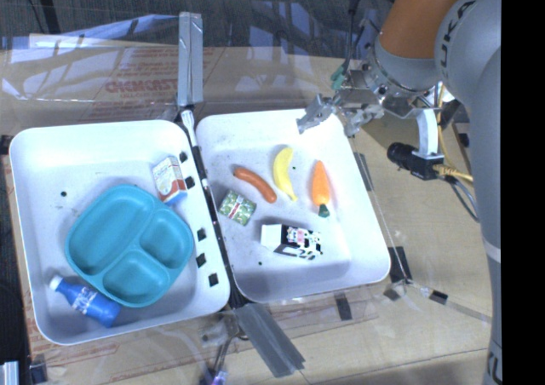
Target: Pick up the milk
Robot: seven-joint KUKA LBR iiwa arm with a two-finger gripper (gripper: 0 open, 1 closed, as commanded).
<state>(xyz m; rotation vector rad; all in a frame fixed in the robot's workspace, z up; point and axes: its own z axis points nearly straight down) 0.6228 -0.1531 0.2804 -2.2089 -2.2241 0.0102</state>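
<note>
**Milk lay in the right bin, arm above the far rim**

In the left bin [51, 153] a blue bottle [85, 301] lay at the near corner, its lower end partly under the edge of a blue tray [128, 243] with three compartments. Just beyond the tray's far right edge a small red-and-white carton [169, 177] stood tilted against the bin's right wall; its print was too small to read.

In the right bin [366, 264] a small green packet [238, 207] lay nearest the dividing wall, its label unreadable. Beyond it, toward the middle, a sausage [255, 184] lay at a slant, then a banana [283, 172] and a carrot [320, 186] side by side, near each other but apart. The milk [292, 240], a white box with black cow patches, lay flat on the floor toward the near side, close below the carrot's green tip and apart from the packet.

The gripper [336, 115] hung over the right bin's far rim, above the banana and carrot and well apart from the milk. Its fingers were splayed wide, one light finger [312, 117] pointing left, and nothing showed between them. Cables and brackets around the wrist made the second finger hard to make out. The arm [451, 25] was cut off by the top and right of the view.
</note>
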